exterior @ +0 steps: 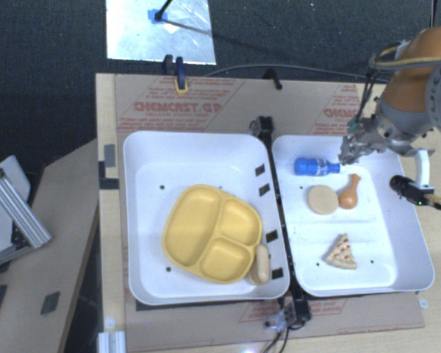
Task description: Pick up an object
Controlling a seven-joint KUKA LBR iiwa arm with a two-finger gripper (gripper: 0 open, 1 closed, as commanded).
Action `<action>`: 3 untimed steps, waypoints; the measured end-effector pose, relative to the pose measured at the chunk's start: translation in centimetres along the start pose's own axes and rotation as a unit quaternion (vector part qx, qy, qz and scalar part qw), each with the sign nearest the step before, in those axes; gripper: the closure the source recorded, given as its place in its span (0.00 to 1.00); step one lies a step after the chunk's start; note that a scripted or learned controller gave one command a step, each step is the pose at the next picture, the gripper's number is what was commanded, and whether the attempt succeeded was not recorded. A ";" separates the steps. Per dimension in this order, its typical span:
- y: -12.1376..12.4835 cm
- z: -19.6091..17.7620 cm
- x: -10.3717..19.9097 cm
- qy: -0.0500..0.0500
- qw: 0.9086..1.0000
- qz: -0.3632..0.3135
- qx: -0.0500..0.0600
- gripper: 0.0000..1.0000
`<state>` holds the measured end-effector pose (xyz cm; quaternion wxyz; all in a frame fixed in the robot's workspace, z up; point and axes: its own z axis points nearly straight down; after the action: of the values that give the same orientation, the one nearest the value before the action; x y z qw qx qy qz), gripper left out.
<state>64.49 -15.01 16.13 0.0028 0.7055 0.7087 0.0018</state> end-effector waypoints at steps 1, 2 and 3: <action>0.2 -5.4 0.0 0.000 1.000 0.000 0.000 1.00; -1.7 -5.0 4.7 0.001 1.000 -0.002 0.003 1.00; -3.0 -6.1 10.7 0.002 1.000 -0.003 0.003 1.00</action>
<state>61.42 -4.33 22.17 -0.0005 0.7036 0.7106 0.0011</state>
